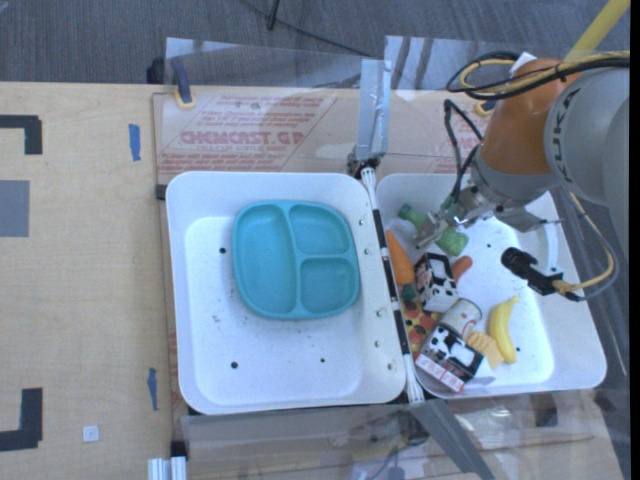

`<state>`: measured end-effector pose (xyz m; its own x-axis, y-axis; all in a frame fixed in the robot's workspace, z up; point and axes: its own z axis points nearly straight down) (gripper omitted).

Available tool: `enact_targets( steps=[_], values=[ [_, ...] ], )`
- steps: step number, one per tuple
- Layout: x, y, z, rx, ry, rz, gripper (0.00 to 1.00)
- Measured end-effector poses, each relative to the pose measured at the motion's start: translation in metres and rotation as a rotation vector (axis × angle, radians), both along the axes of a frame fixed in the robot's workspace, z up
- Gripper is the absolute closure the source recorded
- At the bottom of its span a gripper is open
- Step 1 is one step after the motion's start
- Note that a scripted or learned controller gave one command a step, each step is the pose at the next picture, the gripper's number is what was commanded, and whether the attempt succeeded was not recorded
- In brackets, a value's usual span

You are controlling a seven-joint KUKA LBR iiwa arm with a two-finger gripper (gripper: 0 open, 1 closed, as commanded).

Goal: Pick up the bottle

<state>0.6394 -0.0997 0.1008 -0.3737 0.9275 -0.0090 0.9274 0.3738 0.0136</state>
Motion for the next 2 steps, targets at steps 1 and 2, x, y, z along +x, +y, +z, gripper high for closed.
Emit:
enact_targets(
  steps=[1,2],
  values=[
    [0.001,0.0,0.011,0.0,-0.005,-0.001,1.0],
    [0.015,0.059,0.154,0.004,0.013,-0.267,1.0]
  ],
)
